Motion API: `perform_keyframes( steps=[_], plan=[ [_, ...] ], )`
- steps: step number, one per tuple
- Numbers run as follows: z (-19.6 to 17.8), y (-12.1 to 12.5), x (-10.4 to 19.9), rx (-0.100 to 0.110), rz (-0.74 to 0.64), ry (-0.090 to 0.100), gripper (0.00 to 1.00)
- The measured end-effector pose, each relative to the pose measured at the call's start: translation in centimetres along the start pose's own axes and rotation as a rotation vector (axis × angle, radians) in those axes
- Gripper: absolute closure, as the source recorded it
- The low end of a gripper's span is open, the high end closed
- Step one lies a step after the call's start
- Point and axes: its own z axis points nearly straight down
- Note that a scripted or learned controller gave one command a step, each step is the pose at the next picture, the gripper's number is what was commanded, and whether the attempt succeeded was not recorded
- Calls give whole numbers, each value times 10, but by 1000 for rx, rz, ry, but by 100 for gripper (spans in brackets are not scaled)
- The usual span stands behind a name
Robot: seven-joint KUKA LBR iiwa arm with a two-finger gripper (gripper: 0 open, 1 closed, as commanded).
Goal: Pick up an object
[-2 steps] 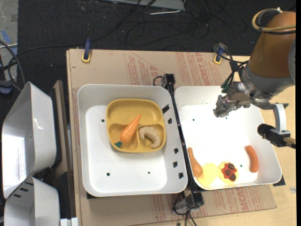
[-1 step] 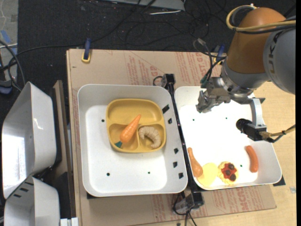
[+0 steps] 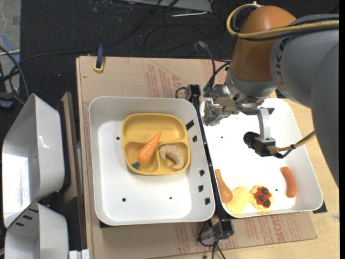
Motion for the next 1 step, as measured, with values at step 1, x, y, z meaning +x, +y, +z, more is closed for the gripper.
perform_keyframes(
  steps=[1],
  plan=[
    [11, 18, 58, 0, -1, 1, 100]
  ],
)
